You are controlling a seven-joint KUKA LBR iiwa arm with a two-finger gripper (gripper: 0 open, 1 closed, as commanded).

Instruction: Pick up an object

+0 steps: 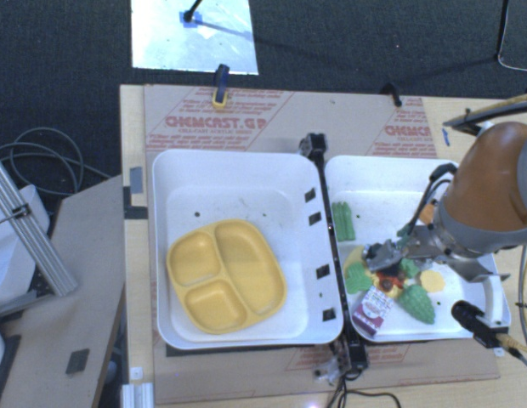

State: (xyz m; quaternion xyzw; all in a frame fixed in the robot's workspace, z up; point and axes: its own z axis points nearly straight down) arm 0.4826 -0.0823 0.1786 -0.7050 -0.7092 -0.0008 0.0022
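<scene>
In the right bin (365,177) lies a heap of small toy foods: a ridged green piece (342,221), a green leafy piece (358,277), a bumpy green piece (416,303), a yellow round piece (432,280) and a purple-and-white packet (372,310). My gripper (382,256) hangs low over the middle of this heap, just above a small red and yellow piece (388,282). The grey arm with its orange band (493,177) reaches in from the right and hides part of the bin's right side.
The left bin (187,177) holds a yellow three-compartment tray (225,274). A black divider with clips (325,228) runs between the bins. Cardboard (246,117) lies under both bins, with a yellow clamp (220,87) at its far edge.
</scene>
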